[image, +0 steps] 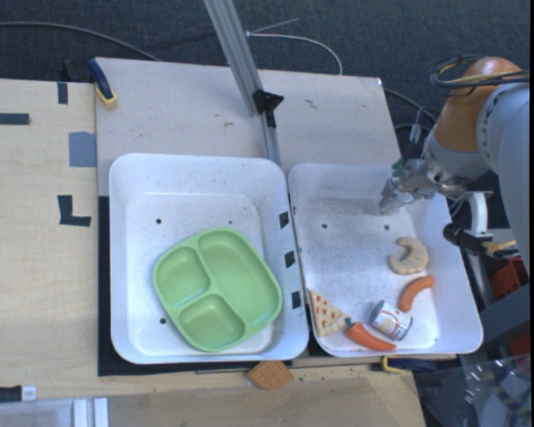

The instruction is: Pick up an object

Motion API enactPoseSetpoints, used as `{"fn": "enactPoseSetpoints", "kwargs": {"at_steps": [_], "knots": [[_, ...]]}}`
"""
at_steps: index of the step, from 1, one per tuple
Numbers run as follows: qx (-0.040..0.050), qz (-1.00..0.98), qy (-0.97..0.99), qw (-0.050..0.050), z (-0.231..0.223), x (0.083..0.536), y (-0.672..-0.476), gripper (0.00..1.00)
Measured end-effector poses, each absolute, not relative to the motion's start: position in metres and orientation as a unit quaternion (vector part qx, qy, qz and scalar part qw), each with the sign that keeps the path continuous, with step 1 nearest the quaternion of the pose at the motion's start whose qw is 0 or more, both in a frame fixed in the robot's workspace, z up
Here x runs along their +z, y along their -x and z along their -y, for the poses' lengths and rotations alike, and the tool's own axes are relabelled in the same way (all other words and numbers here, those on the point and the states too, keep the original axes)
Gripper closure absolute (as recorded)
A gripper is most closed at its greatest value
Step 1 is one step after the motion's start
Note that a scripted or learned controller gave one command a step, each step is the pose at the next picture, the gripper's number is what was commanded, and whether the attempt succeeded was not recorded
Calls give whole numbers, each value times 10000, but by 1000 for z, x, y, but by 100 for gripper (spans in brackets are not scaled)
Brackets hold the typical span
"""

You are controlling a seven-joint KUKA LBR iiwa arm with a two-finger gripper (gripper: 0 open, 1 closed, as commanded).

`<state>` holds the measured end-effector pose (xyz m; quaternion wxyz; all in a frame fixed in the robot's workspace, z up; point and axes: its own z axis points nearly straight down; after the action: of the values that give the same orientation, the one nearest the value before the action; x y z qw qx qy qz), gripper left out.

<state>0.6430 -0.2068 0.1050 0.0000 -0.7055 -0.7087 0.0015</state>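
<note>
Nearest, in the right bin — a small can, its label unreadable, a carrot, a waffle wedge, a sausage and a tan croissant. The left bin holds a green tray. Farther back, the gripper hovers over the right bin — its opening can't be told.

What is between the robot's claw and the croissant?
Nothing. From the camera view, just bare white bin floor lies between the gripper and the croissant; the sausage sits past the croissant.
</note>
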Motion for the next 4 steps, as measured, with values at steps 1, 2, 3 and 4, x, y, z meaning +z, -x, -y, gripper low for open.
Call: {"fn": "enactPoseSetpoints", "kwargs": {"at_steps": [1, 2, 3, 4], "knots": [[-12, 7079, 7063, -17, 196, 161, -647, 100], [-9, 7076, 7066, -19, 199, 204, -648, 100], [-13, 7077, 7066, -26, 198, 258, -650, 100], [1, 7088, 7054, 8, 153, 259, -629, 100]]}}
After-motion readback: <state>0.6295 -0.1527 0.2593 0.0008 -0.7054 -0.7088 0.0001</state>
